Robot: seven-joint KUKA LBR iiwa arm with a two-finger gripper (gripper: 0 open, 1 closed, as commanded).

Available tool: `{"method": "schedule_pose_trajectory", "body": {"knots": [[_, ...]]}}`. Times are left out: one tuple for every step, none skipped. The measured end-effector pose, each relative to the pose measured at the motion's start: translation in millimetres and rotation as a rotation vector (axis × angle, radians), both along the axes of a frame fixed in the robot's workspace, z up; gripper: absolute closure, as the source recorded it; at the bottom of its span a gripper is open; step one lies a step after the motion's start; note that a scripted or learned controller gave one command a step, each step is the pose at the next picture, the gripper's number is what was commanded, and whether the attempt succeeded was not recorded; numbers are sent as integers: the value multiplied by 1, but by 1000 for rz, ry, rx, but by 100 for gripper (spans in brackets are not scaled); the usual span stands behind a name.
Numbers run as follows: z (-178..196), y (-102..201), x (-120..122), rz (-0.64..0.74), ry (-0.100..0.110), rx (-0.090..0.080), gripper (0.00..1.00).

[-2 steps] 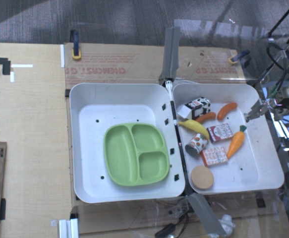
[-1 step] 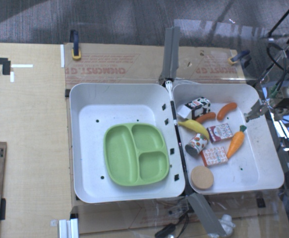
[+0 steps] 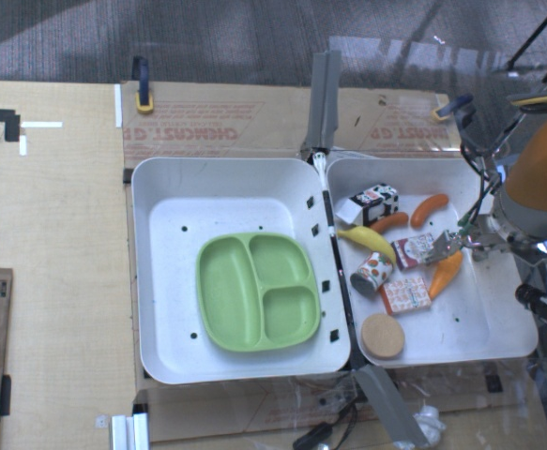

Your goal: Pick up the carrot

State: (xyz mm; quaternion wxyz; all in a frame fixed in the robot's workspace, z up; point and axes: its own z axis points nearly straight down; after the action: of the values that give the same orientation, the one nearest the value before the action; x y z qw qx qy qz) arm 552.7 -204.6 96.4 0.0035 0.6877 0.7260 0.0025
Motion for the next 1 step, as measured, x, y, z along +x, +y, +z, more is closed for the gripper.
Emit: {"method": "schedule_pose_trajectory", "body": {"knots": [[10,1,1,-1,-1,3,100]]}}
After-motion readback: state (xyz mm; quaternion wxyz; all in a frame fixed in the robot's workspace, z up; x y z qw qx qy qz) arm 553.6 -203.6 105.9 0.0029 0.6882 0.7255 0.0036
